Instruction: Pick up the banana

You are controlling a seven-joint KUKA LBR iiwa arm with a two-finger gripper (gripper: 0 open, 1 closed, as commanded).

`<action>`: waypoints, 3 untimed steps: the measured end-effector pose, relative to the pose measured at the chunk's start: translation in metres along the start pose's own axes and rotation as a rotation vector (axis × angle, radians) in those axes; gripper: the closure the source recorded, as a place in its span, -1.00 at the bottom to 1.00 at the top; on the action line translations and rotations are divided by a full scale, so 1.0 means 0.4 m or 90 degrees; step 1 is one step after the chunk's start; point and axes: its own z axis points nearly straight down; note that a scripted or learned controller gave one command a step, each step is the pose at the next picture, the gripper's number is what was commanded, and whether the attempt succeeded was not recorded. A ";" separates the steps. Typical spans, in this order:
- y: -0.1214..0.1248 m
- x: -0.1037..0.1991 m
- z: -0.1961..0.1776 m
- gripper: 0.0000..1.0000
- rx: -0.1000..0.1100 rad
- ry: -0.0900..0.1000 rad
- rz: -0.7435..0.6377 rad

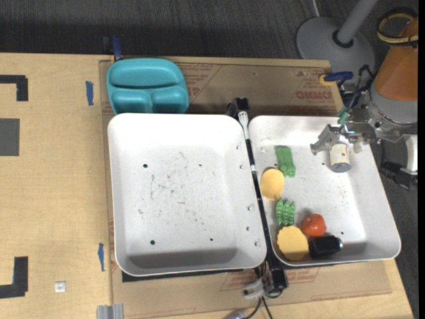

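Yellow banana point(271, 183) | green pieces point(285, 160) beside | gripper point(339, 153) well apart

Dark grey carpeted floor point(199, 12) along the top. Below, pale wooden bench point(53, 198) with blue tape marks point(89, 93) and black squared markings point(14, 88). Round grey stand base point(325, 38) with slanting pole at upper right.

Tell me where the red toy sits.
In the camera view, the red toy lies in the right bin, near its front edge, between a yellow piece and a black block.
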 end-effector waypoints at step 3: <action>-0.284 0.587 0.060 -1.00 0.002 0.000 -0.137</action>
